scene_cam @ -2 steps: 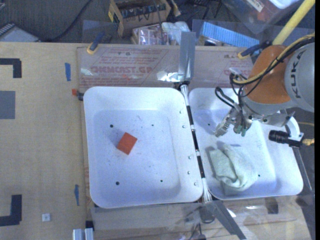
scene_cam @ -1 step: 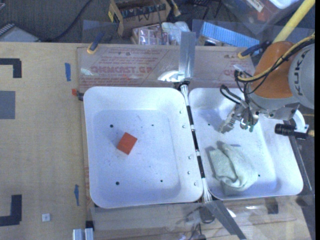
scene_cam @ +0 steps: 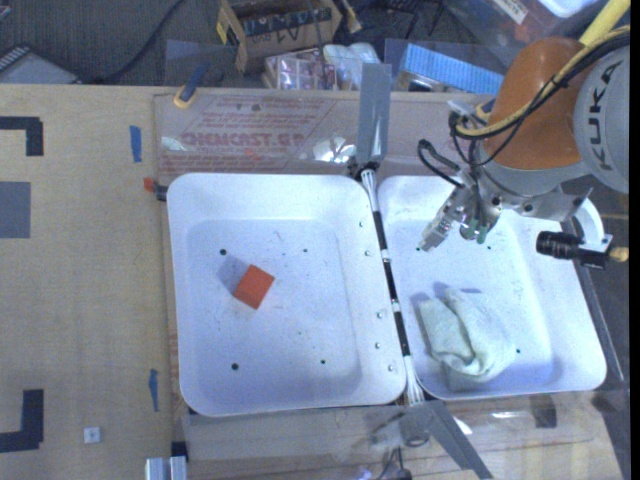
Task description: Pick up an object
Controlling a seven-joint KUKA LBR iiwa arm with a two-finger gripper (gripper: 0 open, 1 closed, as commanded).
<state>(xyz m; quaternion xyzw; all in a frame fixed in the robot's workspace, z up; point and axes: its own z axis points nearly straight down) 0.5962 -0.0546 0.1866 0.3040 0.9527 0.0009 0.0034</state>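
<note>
An orange block (scene_cam: 254, 286) lies in the left bin (scene_cam: 200, 208), left of its middle. A crumpled pale cloth (scene_cam: 458, 334) lies in the right bin (scene_cam: 570, 368), near its front. My gripper (scene_cam: 440, 234) hangs over the back part of the right bin, above and behind the cloth, pointing down and to the left. Nothing shows between its fingers.
A grey divider bar (scene_cam: 374, 118) stands at the back between the bins. Boxes, cables and packets clutter the area behind the bench. The wooden bench top stretches to the left with black and blue tape marks.
</note>
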